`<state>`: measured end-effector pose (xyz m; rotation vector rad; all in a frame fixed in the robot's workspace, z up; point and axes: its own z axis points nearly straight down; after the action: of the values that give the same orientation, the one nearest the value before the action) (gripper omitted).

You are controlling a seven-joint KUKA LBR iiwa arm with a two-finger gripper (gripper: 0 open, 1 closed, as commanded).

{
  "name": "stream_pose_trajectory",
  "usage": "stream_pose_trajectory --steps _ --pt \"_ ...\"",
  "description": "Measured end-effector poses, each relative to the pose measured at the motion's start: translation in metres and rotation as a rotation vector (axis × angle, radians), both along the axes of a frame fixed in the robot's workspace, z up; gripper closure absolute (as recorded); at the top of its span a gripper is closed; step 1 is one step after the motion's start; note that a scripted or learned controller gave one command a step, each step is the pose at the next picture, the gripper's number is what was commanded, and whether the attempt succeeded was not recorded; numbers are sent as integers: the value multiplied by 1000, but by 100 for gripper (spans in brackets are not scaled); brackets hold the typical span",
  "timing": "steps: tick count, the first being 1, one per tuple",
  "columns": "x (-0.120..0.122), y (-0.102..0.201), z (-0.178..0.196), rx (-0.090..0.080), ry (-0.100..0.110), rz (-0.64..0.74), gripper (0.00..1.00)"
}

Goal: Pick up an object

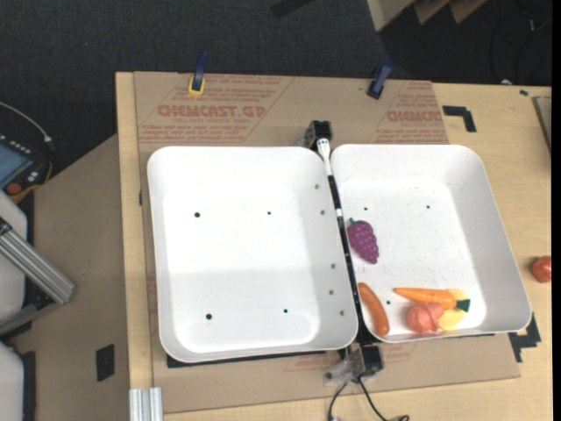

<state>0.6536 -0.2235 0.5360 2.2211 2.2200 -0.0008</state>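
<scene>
Sitting side by side on a flat brown cardboard sheet [263, 103] with faded red lettering, two shallow white bins take up the middle of the frame. Both are smooth, glossy plastic with rounded corners and a few small dark holes in their floors. The left bin [237, 253] has a bare floor. The right bin [421, 191] holds all the pickable pieces, gathered along its left wall and lower edge.

A bumpy purple grape cluster [363, 240] lies close to the left wall, about midway down. Below it, a slim, smooth orange-red pepper [374, 309] lies at a slant near the lower left corner. To its right a tapered orange carrot [425, 296] lies almost level, with a dark green stub at its right end. Just under the carrot sits a rounded pink lump [422, 318], touching a small yellow piece [450, 320] on its right.

A small reddish-orange ball [542, 269] rests on the cardboard outside the right bin, at the right edge of the frame. Two blue clamps [200, 64] [380, 77] grip the sheet's top edge. A ribbed metal bar [35, 266] slants across the lower left.

Whether the pincer is apart or together cannot be told.
</scene>
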Motion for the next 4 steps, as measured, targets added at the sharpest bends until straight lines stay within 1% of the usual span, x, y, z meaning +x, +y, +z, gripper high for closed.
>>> stream_pose_trajectory --steps 1,3,4 --pt "14 0 0 -2 -5 2 100" --pt "8 0 0 0 0 0 100" --pt "-45 12 0 2 3 -1 100"
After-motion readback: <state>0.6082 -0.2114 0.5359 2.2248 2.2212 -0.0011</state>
